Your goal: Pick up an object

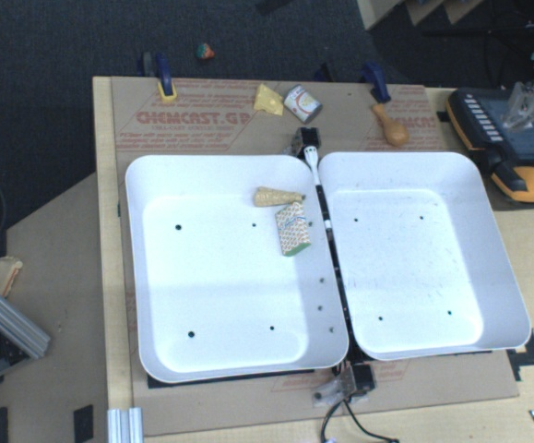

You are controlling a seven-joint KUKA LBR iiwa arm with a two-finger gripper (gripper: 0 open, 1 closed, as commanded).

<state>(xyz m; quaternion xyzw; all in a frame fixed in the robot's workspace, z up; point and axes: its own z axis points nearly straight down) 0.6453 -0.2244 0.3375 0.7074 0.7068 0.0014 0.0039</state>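
Two small objects lie in the left bin (165, 275), near its back right corner. One is a tan, elongated piece (277, 197) lying crosswise. Just in front of it, touching or nearly so, rests a patterned green-and-white packet (292, 228), tilted slightly. The right bin (469, 247) stands beside it.
On the brown board behind the bins lie a yellow wedge (268, 101), a small white-and-grey box (302, 103), a black-and-white marker (309, 146) and a wooden-handled tool (390, 124). Blue clamps (164, 75) hold the board's back edge. A yellow-and-black device (502, 146) sits at the right.
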